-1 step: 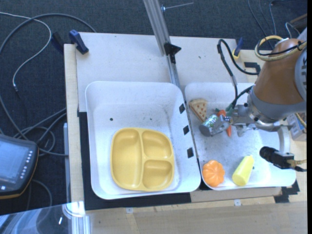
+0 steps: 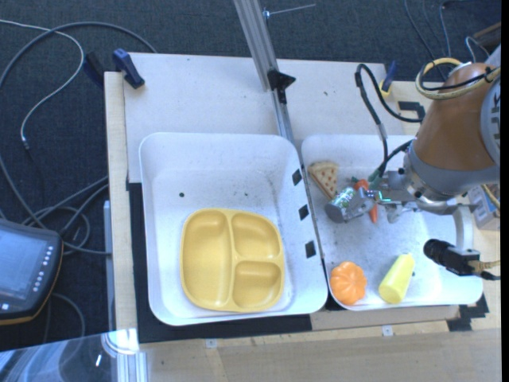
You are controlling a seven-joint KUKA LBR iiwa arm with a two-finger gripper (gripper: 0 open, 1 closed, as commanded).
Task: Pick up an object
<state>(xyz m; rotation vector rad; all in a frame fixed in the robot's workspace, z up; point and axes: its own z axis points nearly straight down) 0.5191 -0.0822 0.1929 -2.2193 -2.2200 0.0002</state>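
Inside left bin [image 2: 159,165] yellow divided plate [image 2: 233,259]; right bin [image 2: 445,293]: pumpkin [image 2: 347,282].

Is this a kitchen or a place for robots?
Probably a robot lab. A robot arm reaches over two white bins, cables trail across the floor, and the food looks like toys.

A robotics lab: loose cables [image 2: 48,62] trail over dark carpet far left of the gripper [image 2: 358,201], beside a monitor [image 2: 24,273] and clamped metal pole [image 2: 254,30].
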